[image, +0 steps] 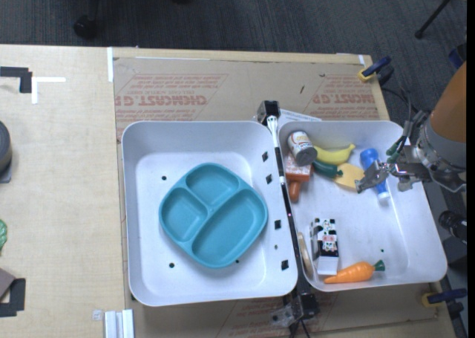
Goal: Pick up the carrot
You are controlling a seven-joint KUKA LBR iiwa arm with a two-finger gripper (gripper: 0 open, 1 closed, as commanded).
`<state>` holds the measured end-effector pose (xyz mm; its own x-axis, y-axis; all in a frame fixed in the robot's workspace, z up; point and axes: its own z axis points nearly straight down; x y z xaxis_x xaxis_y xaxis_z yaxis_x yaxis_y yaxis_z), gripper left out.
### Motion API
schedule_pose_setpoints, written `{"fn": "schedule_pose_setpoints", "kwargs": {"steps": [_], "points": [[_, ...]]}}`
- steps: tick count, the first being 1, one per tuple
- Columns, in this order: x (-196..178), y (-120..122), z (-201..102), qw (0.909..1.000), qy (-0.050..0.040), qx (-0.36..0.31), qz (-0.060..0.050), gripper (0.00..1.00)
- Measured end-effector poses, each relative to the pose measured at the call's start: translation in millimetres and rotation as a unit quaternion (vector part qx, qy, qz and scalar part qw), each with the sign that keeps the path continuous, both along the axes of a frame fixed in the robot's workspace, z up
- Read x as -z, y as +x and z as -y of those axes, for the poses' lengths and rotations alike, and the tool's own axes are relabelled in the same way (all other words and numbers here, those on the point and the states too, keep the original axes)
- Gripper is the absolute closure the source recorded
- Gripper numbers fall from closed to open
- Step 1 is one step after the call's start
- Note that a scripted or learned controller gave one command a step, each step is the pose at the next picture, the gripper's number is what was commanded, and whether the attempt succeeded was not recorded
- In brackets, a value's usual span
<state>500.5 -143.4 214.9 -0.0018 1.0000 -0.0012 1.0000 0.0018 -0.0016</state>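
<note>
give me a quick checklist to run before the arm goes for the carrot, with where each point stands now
1. Carrot located: ok. The carrot lies in the right bin, at its near edge.
2. Carrot free of the gripper: ok. The gripper hangs far from it, over the banana and blue item.
3. Gripper carrying nothing: cannot tell; the view is too small there.
4. Room around the carrot: not ok. The black and white box sits close to its thick end, whether touching is unclear.
5. Path to the carrot: ok. Bare bin floor lies between gripper and carrot.
6. Blue plate out of the way: ok, it is in the left bin.
</note>
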Motion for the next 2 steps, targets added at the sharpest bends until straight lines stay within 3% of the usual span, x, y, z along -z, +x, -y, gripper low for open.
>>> {"fn": "schedule_pose_setpoints", "kwargs": {"steps": [1, 2], "points": [[24.1, -20.9, -65.9, 0.998, 0.0004, 0.064, -0.001, 0.0], [23.9, -21.5, -115.8, 0.992, 0.0003, 0.127, 0.0, 0.0]]}}
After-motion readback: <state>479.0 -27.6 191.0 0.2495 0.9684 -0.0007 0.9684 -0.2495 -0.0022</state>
